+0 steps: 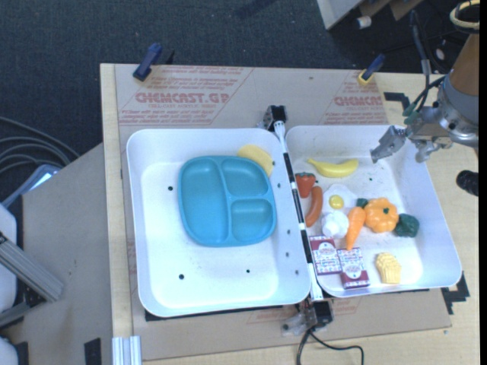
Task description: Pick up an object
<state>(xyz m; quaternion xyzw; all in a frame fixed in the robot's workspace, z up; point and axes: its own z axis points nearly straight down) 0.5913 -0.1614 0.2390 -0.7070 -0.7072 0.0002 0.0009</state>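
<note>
I am in the approach: my hand [403, 144] hovers, fingers apart and empty, over the right bin's [440, 204] far edge. The banana [333, 167] lies just left; next I must shift over and descend.

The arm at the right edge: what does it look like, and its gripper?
The arm is grey, with an orange-tan section higher up. Dark cables run along it to the wrist. The gripper is grey metal with two short fingers.

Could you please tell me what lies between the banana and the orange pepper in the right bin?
In the camera view, bare white bin floor separates the banana from the orange pepper.
</note>
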